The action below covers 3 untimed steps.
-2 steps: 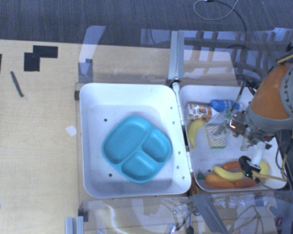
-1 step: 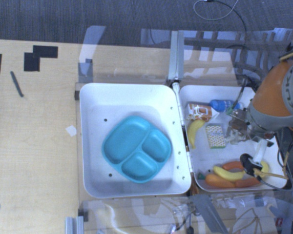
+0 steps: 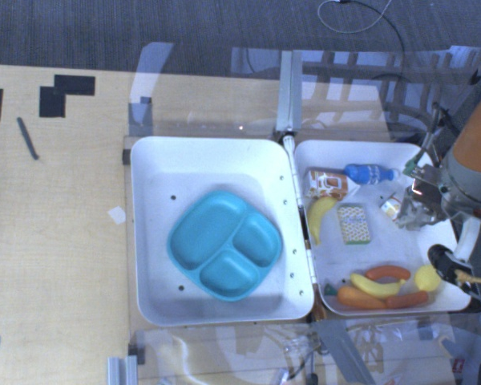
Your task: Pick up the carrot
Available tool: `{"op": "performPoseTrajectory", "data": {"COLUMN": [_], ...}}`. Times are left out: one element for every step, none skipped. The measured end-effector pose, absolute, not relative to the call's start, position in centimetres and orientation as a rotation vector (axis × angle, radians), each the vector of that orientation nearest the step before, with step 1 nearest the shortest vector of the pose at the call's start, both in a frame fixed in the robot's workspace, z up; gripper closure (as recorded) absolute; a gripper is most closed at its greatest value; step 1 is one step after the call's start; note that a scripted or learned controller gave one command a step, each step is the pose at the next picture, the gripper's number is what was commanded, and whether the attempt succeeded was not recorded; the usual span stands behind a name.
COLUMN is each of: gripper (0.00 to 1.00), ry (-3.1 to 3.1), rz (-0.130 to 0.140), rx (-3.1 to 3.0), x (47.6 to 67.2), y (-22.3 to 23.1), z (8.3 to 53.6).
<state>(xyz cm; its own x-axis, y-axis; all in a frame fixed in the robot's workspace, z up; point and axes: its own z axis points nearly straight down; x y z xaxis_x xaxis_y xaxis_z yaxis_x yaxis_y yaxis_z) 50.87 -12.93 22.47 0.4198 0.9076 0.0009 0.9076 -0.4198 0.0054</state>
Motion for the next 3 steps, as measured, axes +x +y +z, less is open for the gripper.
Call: {"op": "performPoseTrajectory", "data": {"gripper": [1.00, 1.00, 1.00], "ry": [1.972, 2.041, 2.295], "rz": [0.005, 0.006, 0.004], "rx": [2.439, 2.379, 2.132], "x": [55.0, 54.6, 50.6], "y": [-12.4, -18.2, -20.0], "z": [27.3, 36.8, 39.8]}}
